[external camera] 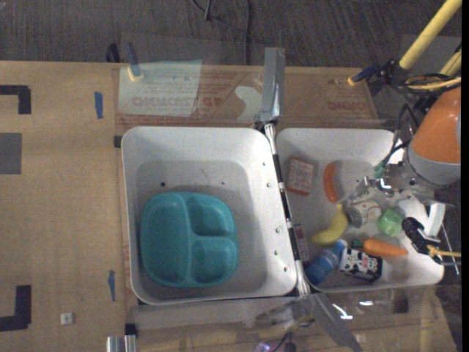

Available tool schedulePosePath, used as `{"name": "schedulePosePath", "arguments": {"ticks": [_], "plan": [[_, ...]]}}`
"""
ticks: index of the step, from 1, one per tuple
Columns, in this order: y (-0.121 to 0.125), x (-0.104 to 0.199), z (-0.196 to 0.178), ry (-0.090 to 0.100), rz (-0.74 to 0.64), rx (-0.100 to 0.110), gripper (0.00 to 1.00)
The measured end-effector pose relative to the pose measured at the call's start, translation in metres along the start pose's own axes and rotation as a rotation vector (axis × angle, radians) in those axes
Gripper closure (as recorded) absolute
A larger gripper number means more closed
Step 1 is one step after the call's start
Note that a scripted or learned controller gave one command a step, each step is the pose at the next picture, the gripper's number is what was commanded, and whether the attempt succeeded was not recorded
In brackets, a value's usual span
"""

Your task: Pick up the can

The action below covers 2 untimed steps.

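Observation:
The can point(357, 213) is small and silvery and lies on its side in the middle of the right bin point(293, 144), with its round end facing the camera. The gripper point(375, 189) hangs just above and to the right of the can, below the arm's orange band point(440, 134). Its metal parts overlap the can's upper right edge in this view. I cannot tell whether it touches the can.
Around the can lie a yellow banana point(332, 229), a red-orange piece point(331, 182), a brown packet point(300, 176), a green item point(390, 221), a carrot point(383, 248), a blue bottle point(325, 264) and a black-and-white box point(363, 265). The left bin point(139, 149) holds a teal divided plate point(188, 238).

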State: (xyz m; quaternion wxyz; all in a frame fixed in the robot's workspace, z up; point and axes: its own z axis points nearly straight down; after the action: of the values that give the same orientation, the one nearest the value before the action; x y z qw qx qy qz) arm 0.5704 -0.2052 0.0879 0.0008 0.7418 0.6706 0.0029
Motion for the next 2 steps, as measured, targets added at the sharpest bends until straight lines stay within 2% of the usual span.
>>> {"name": "schedulePosePath", "arguments": {"ticks": [1,2], "plan": [[0.031,0.008,0.001,-0.006,-0.245,-0.003,0.00],[-0.004,0.016,0.000,-0.005,-0.204,-0.001,0.00]]}}
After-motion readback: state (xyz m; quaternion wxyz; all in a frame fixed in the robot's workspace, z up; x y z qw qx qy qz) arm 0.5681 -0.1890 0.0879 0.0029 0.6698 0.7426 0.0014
